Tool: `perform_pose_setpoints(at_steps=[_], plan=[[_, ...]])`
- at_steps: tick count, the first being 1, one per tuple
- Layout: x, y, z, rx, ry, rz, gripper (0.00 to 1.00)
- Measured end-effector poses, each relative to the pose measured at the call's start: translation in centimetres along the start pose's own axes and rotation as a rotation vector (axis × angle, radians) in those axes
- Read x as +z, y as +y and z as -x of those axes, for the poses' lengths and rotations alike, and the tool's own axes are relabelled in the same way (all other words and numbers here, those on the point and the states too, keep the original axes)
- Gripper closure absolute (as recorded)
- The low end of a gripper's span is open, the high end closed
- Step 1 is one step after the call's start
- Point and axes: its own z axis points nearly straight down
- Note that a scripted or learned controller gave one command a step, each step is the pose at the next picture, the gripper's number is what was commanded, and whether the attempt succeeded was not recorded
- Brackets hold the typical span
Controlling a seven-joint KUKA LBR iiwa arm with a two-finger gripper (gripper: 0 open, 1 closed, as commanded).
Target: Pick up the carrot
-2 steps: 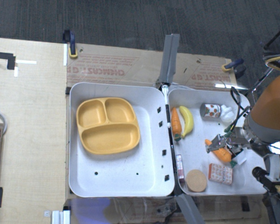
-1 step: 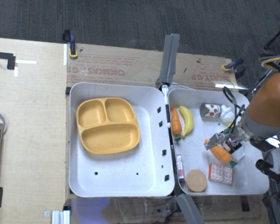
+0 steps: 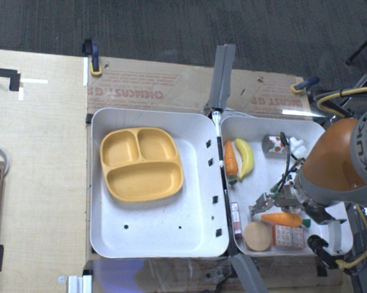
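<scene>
Arm's parked low over the right bin, and there are two orange things in there that could be the carrot.

Nearest the camera in the right bin (image 3: 347, 211): a round tan thing (image 3: 258, 236) and a small red-and-white pack (image 3: 289, 236) along the front wall. Just behind those lies an orange carrot (image 3: 282, 219), flat and crosswise, with the hand (image 3: 268, 202) right at its left end, low enough that it looks set up for a grab. Honestly can't tell if the hand is open or closed, it's a dark tangle from this angle, and I wouldn't say it holds anything. Further back, a second carrot-like piece (image 3: 231, 159) lies against the left wall beside a banana (image 3: 245, 158), well apart from the hand. Far corner has a small box (image 3: 274, 144). The left bin (image 3: 160, 231) holds a yellow tray (image 3: 143, 164), not involved here.
</scene>
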Motion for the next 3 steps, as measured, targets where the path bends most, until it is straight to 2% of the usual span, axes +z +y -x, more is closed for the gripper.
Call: perform_pose_setpoints(at_steps=[1,2,3], plan=[[-0.1,-1.6,5.8,0.131,-0.001,0.002,0.00],[-0.9,-1.5,5.8,0.132,0.000,0.003,1.00],[-0.4,-0.9,4.5,0.231,-0.001,0.001,1.00]])
